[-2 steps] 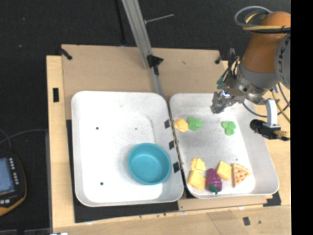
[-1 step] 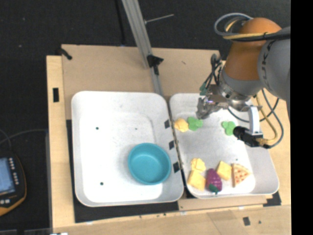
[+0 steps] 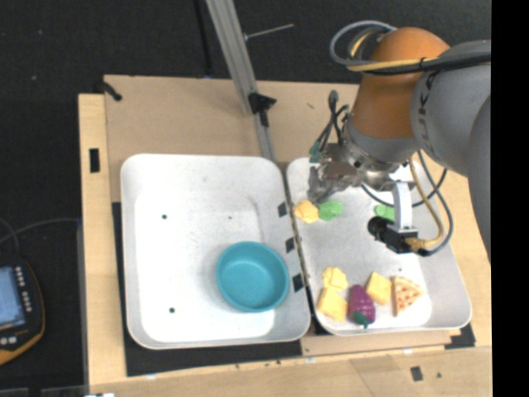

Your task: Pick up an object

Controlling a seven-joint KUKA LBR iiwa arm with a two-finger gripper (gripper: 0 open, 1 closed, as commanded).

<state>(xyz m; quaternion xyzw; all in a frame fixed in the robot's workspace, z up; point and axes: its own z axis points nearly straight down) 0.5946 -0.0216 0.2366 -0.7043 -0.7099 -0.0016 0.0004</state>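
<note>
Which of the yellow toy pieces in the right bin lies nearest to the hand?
The yellow piece beside the green piece, just under the hand near the bin's left wall. The other yellow pieces lie at the bin's near edge.

floor (image 3: 50, 40): dark | bench (image 3: 182, 114): tan wood | pole (image 3: 235, 56): grey, slanted

I can read no text, label, brand or number anywhere from my station. The handheld pendant (image 3: 15, 300) at the lower left of the frame shows a lit screen, but whatever is on it is too small and blurred to make out.
</note>
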